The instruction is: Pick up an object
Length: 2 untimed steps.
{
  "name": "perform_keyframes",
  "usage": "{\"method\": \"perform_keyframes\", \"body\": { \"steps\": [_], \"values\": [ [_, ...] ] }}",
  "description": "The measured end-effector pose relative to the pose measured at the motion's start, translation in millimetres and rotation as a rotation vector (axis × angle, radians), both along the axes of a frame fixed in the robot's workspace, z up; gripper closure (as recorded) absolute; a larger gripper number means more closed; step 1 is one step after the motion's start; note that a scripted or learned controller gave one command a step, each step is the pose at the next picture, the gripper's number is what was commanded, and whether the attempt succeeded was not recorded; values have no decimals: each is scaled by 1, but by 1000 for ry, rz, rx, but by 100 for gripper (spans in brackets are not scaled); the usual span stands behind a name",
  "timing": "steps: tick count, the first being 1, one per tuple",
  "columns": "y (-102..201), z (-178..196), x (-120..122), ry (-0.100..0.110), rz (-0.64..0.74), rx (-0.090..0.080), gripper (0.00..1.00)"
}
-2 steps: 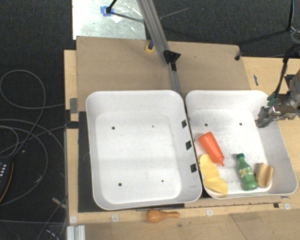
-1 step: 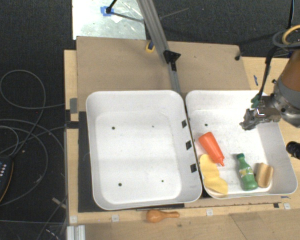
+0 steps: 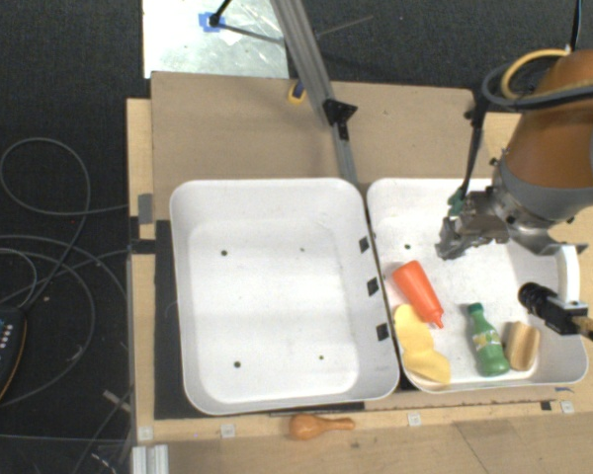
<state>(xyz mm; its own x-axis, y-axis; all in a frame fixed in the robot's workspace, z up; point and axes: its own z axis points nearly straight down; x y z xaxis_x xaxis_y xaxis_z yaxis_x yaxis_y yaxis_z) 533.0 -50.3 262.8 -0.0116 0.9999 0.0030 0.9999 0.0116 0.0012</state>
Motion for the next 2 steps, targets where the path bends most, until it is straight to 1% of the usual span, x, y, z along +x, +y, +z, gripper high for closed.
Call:
{"method": "perform_keyframes", "body": {
  "steps": [1, 2],
  "values": [
    [59, 1, 1, 0, 0, 0, 100],
    [111, 0, 0, 0, -1, 0, 100]
  ]
}}
